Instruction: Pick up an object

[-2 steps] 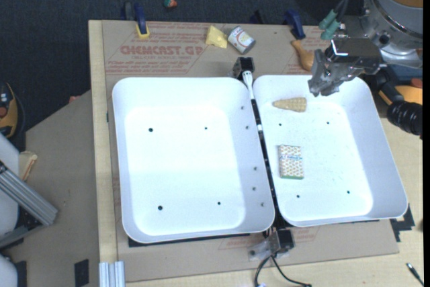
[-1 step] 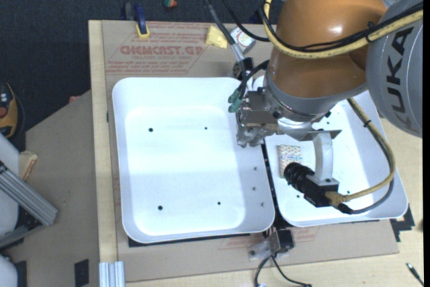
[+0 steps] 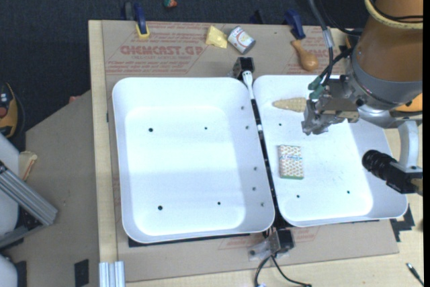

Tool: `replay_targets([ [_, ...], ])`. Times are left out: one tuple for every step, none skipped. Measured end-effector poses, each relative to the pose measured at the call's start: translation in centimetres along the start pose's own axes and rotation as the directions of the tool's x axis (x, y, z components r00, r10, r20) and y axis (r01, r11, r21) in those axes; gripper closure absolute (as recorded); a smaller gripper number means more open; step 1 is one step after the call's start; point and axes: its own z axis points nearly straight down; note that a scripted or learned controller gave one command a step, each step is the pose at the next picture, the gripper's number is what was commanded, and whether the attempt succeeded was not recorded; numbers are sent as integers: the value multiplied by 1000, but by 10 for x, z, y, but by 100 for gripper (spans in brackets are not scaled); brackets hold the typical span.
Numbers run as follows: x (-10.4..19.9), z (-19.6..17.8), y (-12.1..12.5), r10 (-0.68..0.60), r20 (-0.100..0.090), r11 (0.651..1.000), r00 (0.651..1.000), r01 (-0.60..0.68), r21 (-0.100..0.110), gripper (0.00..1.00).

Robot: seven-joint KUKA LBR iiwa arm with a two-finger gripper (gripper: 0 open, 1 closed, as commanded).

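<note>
In the right bin (image 3: 349, 201) lie two objects. A small patterned rectangular sponge-like pad (image 3: 291, 161) rests near the bin's left side. A tan, cone-shaped piece (image 3: 289, 104) lies at the bin's far end. My gripper (image 3: 314, 126) hangs over the right bin's upper middle, just right of the tan piece and above-right of the pad. Its fingers point down and look close together, with nothing visible between them.
The left bin (image 3: 134, 111) sits beside the right one, a black divider (image 3: 259, 138) between them. On the board behind the bins lie a yellow wedge (image 3: 216, 37), a small white box (image 3: 241, 39) and a wooden pear-shaped piece (image 3: 306, 55). Blue clamps (image 3: 140, 18) hold the board's far edge.
</note>
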Motion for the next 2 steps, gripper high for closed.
replay_targets([
  [41,-200,0,-16,-6,1000,1000,16,-18,100],
  [107,-190,-1,-19,-5,1000,1000,19,2,100],
])
